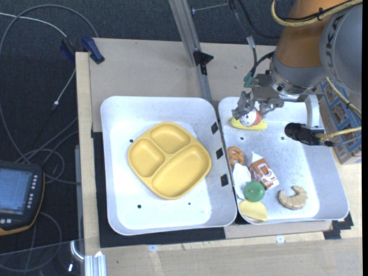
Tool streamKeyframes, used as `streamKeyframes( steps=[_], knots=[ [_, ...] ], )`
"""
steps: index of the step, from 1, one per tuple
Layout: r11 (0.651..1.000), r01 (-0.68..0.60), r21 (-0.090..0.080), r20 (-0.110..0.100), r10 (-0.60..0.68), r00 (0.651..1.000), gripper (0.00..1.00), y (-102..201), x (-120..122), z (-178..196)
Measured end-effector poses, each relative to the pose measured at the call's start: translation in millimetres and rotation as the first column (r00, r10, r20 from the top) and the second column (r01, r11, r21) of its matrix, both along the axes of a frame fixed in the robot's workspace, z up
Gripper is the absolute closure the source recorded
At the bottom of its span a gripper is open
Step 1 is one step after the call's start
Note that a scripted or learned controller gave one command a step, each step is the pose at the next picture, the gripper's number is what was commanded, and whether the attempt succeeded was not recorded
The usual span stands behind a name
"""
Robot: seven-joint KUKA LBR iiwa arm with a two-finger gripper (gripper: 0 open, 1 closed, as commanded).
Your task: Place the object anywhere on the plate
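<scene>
A yellow plate (169, 160) with three compartments lies in the left bin (115, 119). In the right bin (322, 171), near its far left corner, sits a small red and white toy on a yellow base (249, 121). My gripper (251, 106) hangs directly over that toy, close to or touching its top, and hides part of it. Nothing lies on the plate.
Nearer in the right bin lie a pretzel (234, 154), a white and orange packet (262, 173), a green ball (254, 191), a yellow piece (253, 211) and a croissant (292, 198). A grey metal post (190, 33) rises behind the bins.
</scene>
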State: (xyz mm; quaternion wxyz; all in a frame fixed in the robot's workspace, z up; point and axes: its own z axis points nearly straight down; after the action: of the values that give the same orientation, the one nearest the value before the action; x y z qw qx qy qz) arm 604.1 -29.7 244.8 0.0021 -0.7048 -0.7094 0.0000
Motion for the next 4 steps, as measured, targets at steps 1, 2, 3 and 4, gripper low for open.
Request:
streamKeyframes(
  steps=[1, 2, 3, 4],
  knots=[
    [1.000, 0.000, 0.001, -0.001, 0.000, 1.000, 1.00, 59, -3, -12],
    [1.000, -0.001, 0.000, 0.003, 0.001, 1.000, 1.00, 117, 5, -16],
    [1.000, -0.001, 0.000, 0.001, 0.001, 1.000, 1.00, 172, -9, -15],
    [1.000, -0.001, 0.001, 0.005, 0.001, 1.000, 1.00, 227, -6, -2]
  ],
)
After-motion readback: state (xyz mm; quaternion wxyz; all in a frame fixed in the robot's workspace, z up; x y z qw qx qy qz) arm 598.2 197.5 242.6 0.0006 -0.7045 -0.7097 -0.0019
